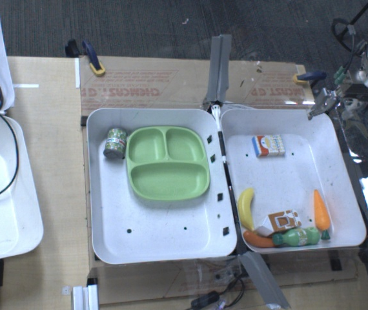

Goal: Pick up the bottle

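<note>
Worktop bins sat side by side; green bottle point(298, 237) lay in right bin point(287, 179). My fingers point(323, 103) hovered beyond its far corner, state indiscernible.

Surface point(48, 102): pale wood, with brown cardboard point(152, 86) along the far side, printed lettering upside down. Two white bins sit directly on it, side by side, touching at the middle: left bin point(106, 231), right bin point(345, 192). Blue-and-yellow clamp point(93, 60) at the far-left cardboard corner; another clamp point(310, 77) at the far right. White moulded tray point(10, 225) lies at the left edge.
</note>
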You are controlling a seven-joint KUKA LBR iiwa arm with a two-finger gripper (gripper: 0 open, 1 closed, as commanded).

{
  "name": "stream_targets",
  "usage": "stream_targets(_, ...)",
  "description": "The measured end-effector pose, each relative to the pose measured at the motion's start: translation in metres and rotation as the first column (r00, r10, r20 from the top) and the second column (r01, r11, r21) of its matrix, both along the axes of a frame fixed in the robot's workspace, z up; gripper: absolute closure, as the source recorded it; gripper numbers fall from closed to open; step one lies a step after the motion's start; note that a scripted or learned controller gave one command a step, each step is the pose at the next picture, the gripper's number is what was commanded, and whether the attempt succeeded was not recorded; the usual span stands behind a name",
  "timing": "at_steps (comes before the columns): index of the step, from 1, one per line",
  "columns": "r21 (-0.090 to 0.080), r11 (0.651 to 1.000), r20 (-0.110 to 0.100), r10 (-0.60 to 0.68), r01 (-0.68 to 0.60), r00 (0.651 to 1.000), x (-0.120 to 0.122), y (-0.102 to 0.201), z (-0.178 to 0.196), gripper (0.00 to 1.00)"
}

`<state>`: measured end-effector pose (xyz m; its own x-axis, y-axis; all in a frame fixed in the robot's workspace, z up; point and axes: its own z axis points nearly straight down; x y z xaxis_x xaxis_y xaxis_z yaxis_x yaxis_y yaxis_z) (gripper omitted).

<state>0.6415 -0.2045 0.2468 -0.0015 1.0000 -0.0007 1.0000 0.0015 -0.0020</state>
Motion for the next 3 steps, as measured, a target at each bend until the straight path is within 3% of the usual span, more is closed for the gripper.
stream_targets(1, 0.0, 1.0, 0.0, -0.032, 0.032, 1.0, -0.035, 0.094, 0.002, 0.0)
stream_targets(2, -0.001, 0.966, -0.003, -0.259, 0.259, 0.966, -0.081, 0.112, -0.095, 0.0)
stream_targets(3, -0.002, 0.923, 0.0, -0.386, 0.386, 0.923, -0.03, 0.038, -0.07, 0.0)
